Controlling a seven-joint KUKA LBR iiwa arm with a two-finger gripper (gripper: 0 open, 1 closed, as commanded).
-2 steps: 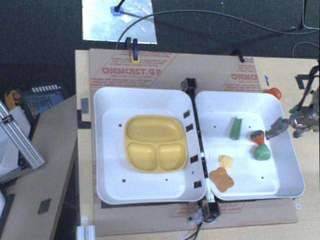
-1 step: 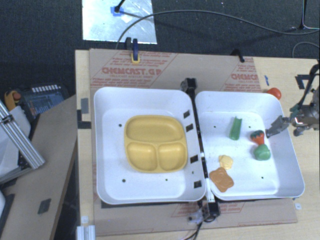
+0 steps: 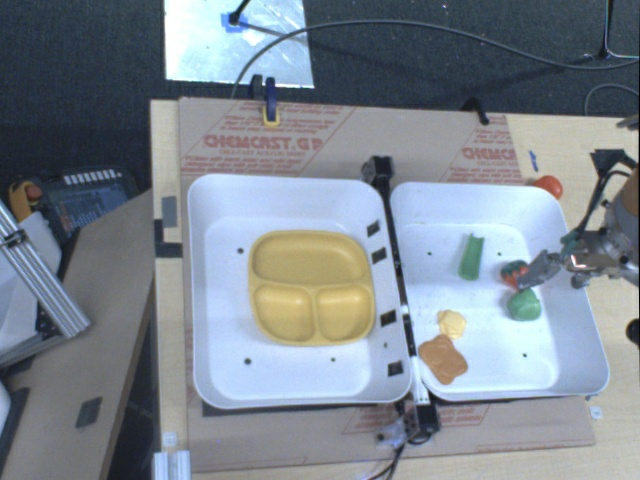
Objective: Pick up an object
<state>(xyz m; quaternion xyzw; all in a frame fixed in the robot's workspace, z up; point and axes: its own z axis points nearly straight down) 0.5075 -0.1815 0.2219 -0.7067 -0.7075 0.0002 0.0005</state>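
Note:
The right bin (image 3: 500, 203) holds several small objects. A green stick-shaped block (image 3: 471, 255) lies upright in the picture near its middle. A small red piece (image 3: 513, 271) sits to the right of it, with a round green lump (image 3: 524, 306) just below. A pale yellow piece (image 3: 452, 322) and an orange-brown flat piece (image 3: 443, 358) lie near the bin's front left. My gripper (image 3: 543, 267) reaches in from the right, low over the bin, its tip just beside the red piece and above the green lump. I see nothing held in it.
A yellow divided tray (image 3: 305, 286) sits in the left bin (image 3: 220, 218). A black divider with clips (image 3: 392, 278) runs between the bins. An orange-red ball (image 3: 547, 185) rests outside the right bin's far corner. Cables trail across the dark floor behind.

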